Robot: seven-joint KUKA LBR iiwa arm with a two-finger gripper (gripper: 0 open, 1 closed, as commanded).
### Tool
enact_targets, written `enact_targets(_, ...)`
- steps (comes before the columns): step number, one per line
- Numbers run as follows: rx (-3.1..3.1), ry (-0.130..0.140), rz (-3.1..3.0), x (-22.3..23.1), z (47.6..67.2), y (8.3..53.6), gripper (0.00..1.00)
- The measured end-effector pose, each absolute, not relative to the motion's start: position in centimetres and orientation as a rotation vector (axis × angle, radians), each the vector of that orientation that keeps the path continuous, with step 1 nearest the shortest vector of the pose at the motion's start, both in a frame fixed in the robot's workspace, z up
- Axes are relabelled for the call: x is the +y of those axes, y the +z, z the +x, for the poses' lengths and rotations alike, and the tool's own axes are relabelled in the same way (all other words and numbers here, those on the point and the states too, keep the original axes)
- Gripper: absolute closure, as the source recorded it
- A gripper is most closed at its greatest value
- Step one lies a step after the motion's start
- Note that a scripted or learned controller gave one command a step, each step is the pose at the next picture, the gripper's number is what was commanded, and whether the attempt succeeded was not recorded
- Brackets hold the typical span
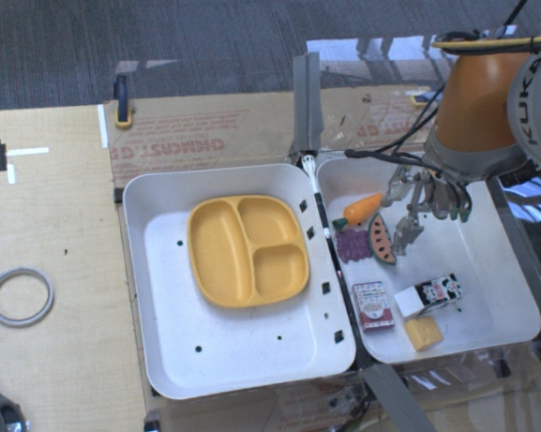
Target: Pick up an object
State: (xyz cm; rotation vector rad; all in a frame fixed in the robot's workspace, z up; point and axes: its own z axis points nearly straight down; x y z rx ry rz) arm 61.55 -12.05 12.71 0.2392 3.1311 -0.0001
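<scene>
Both white bins, left (164,295) and right (502,275), are smooth moulded plastic with a soft sheen. The divided yellow plate (247,250) in the left bin is matt plastic. The bench (45,221) is pale wood-grain board with a flat finish; along its far edge lies a brown printed cardboard sheet (198,137), matt. The roll of tape (18,296) near the bench's left edge looks grey and slightly glossy. The arm's orange band (481,98) is smooth and glossy. The tool (412,219) is bare metal with bright highlights.
</scene>
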Motion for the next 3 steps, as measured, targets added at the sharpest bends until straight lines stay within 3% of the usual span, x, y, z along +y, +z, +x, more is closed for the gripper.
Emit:
enact_targets(1, 3.041, -0.001, 0.782, -9.9, 60.5, 9.2, 0.0)
enact_targets(2, 3.039, -0.002, 0.776, -9.8, 60.7, 10.2, 1.0)
enact_targets(3, 3.037, -0.004, 0.771, -9.8, 60.8, 11.2, 1.0)
